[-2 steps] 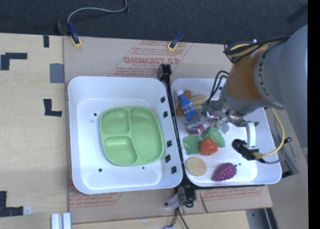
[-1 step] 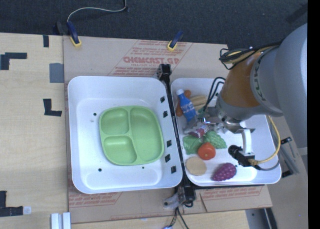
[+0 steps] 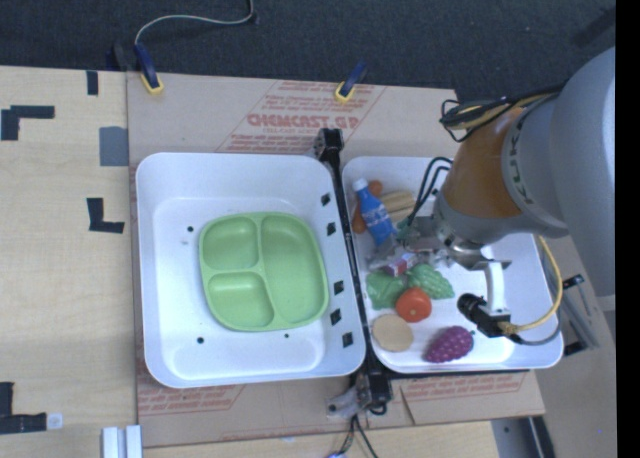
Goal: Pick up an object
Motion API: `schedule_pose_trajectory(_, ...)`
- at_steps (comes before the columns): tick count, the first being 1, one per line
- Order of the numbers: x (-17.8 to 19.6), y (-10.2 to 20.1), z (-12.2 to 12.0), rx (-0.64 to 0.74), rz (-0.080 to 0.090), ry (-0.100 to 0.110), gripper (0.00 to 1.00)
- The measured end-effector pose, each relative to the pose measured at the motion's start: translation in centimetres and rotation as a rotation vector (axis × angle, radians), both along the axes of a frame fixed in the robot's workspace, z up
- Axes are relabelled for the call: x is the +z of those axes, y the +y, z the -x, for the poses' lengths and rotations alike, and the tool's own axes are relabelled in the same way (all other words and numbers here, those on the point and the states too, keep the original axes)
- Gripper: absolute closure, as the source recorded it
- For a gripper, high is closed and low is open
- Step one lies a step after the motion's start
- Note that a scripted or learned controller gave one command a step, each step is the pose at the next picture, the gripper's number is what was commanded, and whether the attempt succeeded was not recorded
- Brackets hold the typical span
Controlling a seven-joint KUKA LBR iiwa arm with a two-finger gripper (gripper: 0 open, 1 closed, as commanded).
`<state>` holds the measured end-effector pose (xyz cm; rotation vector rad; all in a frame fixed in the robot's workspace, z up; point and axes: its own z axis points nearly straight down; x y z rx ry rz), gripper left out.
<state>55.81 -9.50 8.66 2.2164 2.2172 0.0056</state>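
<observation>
The tool (image 3: 408,246) hung low in the right bin (image 3: 535,351) over the blue bottle (image 3: 375,216) and tomato (image 3: 413,304) — its grip state couldn't be made out.

Even, soft lighting; slightly blurry

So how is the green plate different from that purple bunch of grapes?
The green plate is flat, smooth and split into three compartments; the grapes are a small, bumpy purple cluster. The plate lies alone in the left bin, while the grapes sit among other toy foods in the right bin.
</observation>
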Motion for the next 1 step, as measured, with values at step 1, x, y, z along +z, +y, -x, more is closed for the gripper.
schedule_pose_trajectory(1, -0.06, -0.30, -0.66, 0.000, -0.003, 0.006, 0.00)
